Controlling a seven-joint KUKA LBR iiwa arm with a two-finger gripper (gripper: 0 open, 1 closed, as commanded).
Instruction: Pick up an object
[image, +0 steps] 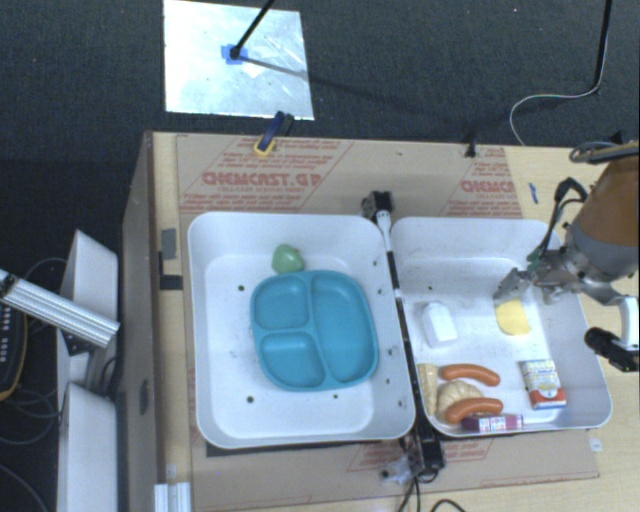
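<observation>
Lemon (513, 318), right bin (470, 235): small, firm, rounded, likely slippery; grip across its middle; gripper (512, 287) just above, state cannot be told.

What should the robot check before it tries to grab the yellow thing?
1. End effector sits just above the yellow thing: ok.
2. Nothing held between its fingers: cannot tell.
3. Yellow thing has free space all around: ok; the white block lies apart to its left.
4. Small carton and the two sausages lie out of the way, lower in the right bin: ok.
5. Fingers wide enough: cannot tell.
</observation>
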